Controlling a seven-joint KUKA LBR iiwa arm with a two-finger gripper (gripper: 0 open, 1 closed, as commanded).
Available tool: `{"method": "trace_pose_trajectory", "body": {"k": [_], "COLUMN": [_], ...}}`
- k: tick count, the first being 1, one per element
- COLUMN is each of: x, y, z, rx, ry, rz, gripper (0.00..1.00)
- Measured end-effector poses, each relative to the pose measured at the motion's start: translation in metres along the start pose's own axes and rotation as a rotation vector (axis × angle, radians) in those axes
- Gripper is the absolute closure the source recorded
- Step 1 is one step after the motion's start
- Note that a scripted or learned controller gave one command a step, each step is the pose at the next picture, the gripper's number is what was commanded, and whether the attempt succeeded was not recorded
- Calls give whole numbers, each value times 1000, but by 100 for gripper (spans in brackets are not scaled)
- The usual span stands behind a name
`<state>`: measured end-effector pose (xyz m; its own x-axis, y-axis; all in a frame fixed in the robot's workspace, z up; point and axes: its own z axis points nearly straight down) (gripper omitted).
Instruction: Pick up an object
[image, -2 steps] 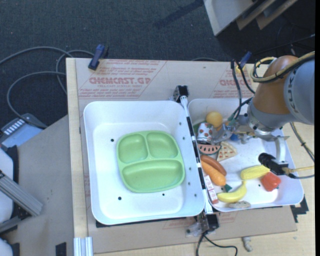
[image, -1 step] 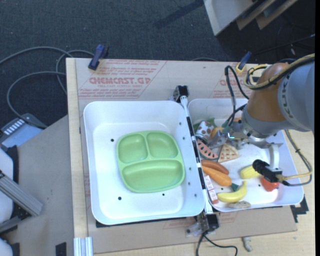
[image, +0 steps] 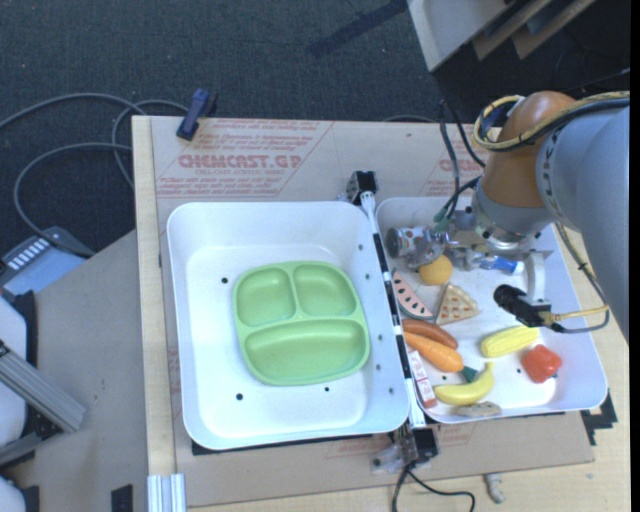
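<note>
Grey arm's two-finger gripper (image: 437, 243) hangs low at far-left of right white bin (image: 580, 385), just above small round yellow toy fruit (image: 435, 270); jaw state: cannot tell. Left white bin (image: 200, 400) holds green three-compartment plastic plate (image: 300, 323).

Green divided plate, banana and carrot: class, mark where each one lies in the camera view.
Green divided plate (image: 300, 322): camera view, ridge between its compartments.
Banana (image: 466, 390): camera view, middle of its curved yellow body.
Carrot (image: 432, 350): camera view, centre of its orange length.
</note>
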<state>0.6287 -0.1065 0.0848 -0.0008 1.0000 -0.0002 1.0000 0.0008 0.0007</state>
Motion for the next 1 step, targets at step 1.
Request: {"method": "trace_pose_trajectory", "body": {"k": [1], "x": [0], "y": [1], "z": [-11], "rx": [-4], "ry": [-1], "rz": [-1], "gripper": [100]}}
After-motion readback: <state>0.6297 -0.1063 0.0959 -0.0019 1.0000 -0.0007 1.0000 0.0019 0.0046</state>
